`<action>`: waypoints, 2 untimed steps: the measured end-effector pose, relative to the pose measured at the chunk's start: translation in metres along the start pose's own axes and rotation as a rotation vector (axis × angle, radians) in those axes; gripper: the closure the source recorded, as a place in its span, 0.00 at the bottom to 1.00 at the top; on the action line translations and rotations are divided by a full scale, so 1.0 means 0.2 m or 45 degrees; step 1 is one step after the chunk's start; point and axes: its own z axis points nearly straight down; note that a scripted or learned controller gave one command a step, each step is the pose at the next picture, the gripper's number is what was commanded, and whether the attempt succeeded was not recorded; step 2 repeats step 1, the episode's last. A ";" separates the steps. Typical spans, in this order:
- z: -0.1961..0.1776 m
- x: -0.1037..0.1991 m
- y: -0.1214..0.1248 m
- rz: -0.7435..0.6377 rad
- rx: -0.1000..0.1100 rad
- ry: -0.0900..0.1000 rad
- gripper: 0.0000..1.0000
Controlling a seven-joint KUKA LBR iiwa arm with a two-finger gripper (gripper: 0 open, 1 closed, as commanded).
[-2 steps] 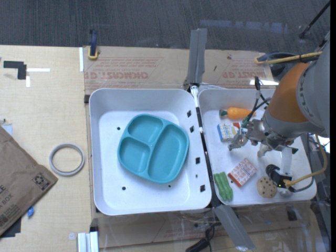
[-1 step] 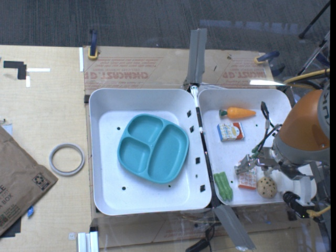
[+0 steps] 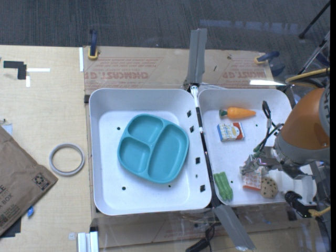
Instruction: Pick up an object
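Claw (image 3: 253,165) low in right bin (image 3: 283,101), lower right of frame, finger spread unclear, just above red-white packet (image 3: 252,181), cookie (image 3: 269,188) beside it, green pod (image 3: 223,186) left, carrot (image 3: 237,113) upper, teal plate (image 3: 153,148) in left bin (image 3: 100,140).

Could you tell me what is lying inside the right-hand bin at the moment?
The right bin holds a toy carrot, a small box, a green pod, a red packet and a cookie. The gripper and arm cover its right side.

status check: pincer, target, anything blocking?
Pincer low in right bin, nothing visibly held. Red-and-white packet directly beneath, cookie touching it. Carrot, small box, green pickle apart.
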 end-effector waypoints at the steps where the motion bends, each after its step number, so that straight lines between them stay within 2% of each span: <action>1: -0.53 0.20 0.15 -0.008 -0.007 -0.004 1.00; 2: -0.53 0.20 0.15 -0.008 -0.007 -0.004 1.00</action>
